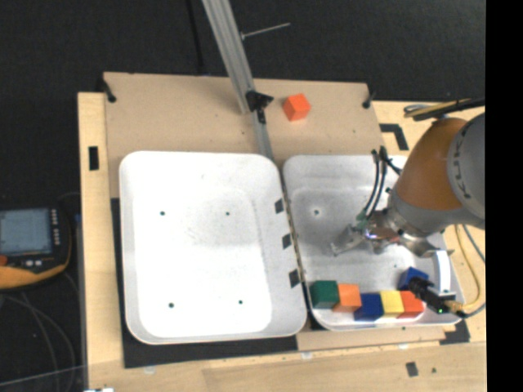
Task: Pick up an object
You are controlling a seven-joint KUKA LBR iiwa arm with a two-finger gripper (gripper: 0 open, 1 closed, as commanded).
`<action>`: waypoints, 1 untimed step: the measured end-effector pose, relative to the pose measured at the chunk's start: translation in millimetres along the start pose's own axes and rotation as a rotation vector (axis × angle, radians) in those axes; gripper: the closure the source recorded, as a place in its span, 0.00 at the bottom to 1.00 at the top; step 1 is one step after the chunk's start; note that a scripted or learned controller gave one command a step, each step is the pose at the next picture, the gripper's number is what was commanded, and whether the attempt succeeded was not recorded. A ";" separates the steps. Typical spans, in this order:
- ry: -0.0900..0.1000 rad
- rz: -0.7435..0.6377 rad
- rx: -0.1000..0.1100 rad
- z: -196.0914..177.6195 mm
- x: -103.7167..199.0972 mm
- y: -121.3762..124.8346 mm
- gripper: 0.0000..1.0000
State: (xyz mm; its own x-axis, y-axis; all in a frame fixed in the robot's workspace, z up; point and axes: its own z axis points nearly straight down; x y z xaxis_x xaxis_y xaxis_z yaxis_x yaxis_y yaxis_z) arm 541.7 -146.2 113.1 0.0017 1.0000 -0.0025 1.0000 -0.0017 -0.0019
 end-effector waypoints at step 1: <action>0.001 0.001 -0.005 15.0 -37.9 -16.9 0.00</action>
